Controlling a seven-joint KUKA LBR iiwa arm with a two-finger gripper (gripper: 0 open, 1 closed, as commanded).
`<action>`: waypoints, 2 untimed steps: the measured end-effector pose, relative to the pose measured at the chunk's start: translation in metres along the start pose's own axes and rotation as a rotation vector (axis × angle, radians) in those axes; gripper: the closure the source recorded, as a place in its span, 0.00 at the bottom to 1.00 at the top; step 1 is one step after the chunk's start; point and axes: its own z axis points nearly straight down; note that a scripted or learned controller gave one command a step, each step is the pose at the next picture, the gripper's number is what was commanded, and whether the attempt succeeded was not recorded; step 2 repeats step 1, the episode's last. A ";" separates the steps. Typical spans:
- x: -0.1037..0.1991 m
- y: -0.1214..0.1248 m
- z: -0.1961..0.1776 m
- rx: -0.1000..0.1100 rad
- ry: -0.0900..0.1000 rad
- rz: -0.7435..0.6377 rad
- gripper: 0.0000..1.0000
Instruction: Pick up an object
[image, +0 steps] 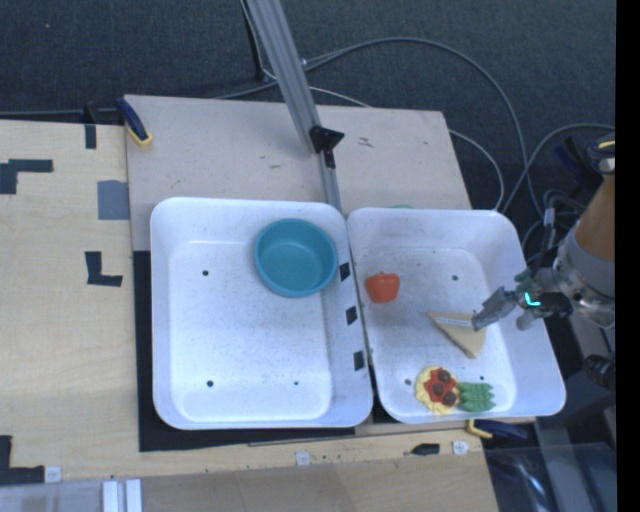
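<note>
Overhead slanted view of a bench carrying two shallow white bins side by side. The left bin occupies the centre-left of the frame and holds a blue bowl resting upright in its upper right corner, close to the divide between the bins. The right bin lies in the centre-right of the frame and holds three objects: a small red-orange tomato-like piece near its upper left, just beside the shared rim; a tan wedge-shaped piece at mid-height towards the right; and a round yellow piece with red and dark toppings touching a green leafy piece along the lower edge. The gripper enters from the right edge of the frame, with a small teal light on its body, and its dark fingers slope down and leftward over the right bin, their tips at the upper right end of the tan wedge. Whether the tips touch the wedge cannot be told, nor how far the jaws are spread; nothing is visibly held between them. A grey metal pole runs from the top centre of the frame down to the junction of the bins, and black cables loop across the upper right.
</note>
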 end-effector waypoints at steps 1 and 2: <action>0.000 0.000 0.000 0.000 0.000 0.000 0.00; 0.000 0.000 0.000 0.000 0.000 0.000 0.00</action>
